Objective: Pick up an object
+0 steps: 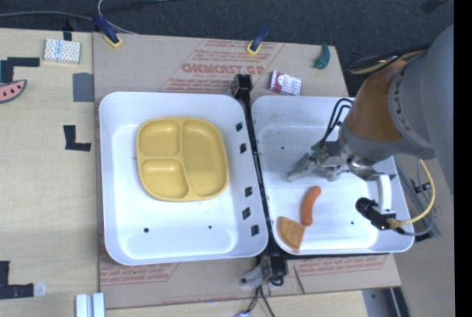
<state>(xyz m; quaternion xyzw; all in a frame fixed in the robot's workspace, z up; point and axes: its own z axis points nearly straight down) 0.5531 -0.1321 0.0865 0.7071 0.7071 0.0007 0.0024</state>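
White plastic formed the two shallow bins, which were set side by side on a cardboard-covered table [221, 68]. In the left bin [118, 234] a yellow divided plate [181, 158] was laid flat, three compartments being visible. In the right bin [280, 120] two candidate objects were found near the front: an orange sausage-shaped toy [310, 205], lying roughly upright in the view, and a tan waffle-like wedge [290, 233], placed just beside its lower end at the bin's front-left corner. A small printed packet [285, 82] was seen on the cardboard behind the right bin, outside both bins.

The arm [391, 116], grey with an orange band, was extended from the right over the right bin. The gripper [304, 167] was lowered close to the bin floor, just above and slightly left of the sausage's upper end, apart from it. Its fingers were seen as slender and pointed leftward; whether they were spread or closed could not be told at this resolution, and nothing was seen between them.

The task was judged to be at the approach stage: no object had yet been grasped or lifted. What remained was judged to be alignment over an object, closure on it, and lifting clear of the bin.
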